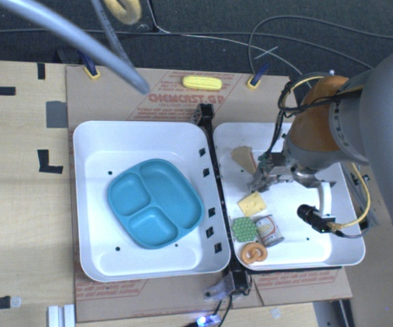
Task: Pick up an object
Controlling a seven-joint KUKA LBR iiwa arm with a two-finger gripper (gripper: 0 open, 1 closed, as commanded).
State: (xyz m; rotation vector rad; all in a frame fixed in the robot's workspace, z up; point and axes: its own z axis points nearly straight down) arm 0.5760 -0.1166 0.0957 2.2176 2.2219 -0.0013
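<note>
Tool [263, 177] down inside the right bin [339, 254], low over the floor near the bin's left half. Whether its fingers stand apart or together: cannot tell, the wrist hides them and the tips blur into the clutter.

Candidate objects, relative to the tool:
- tan wedge-shaped piece [244, 158] just up and left of it, very near, maybe touching.
- yellow square block [252, 204] just below it.
- green round piece [244, 229] further below, with a small framed item [270, 231] beside that.
- orange pretzel-like ring [254, 253] lowest, well apart from the tool.

Left bin [87, 142] across the divider, to the tool's left, holds a blue sectioned tray [155, 203]. A yellow corn-like toy [201, 82] lies on the tabletop, above both bins.

Step, by my reading: approach or descent onto a target, likely the tan wedge or the yellow block. Nothing seen between the fingers, so no grasp confirmed. Next move calls for closing squarely on one item, then a straight lift clear of neighbours.
</note>
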